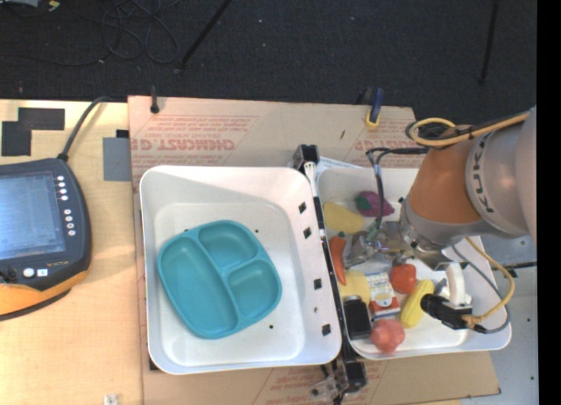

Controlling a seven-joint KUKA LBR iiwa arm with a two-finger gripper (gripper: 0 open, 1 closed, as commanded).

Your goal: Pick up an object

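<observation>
Two white bins are seen side by side on a brown cardboard sheet (219, 136) on the bench. In the left bin (175, 188), a teal plate (219, 277) with three parts is laid flat near the middle. The right bin (491, 337) is crowded with small toys. The grey arm (504, 175) with its orange band (443, 188) is reached in from the right edge, and the gripper (372, 245) is set low over the middle of the right bin, close to the toys. How the gripper is set cannot be told, and nothing can be seen held by it. A yellow piece (342, 216) and a purple piece (375, 202) are placed toward the far edge of that bin. An orange carrot (337, 259) is laid along its left wall. A red tomato (402, 277), a yellow corn (415, 303), a small carton (379, 294), a black block (356, 316) and a pink ball (388, 335) are gathered by the near edge. A screen pad (39, 219) is rested on the bench near its left edge.
</observation>
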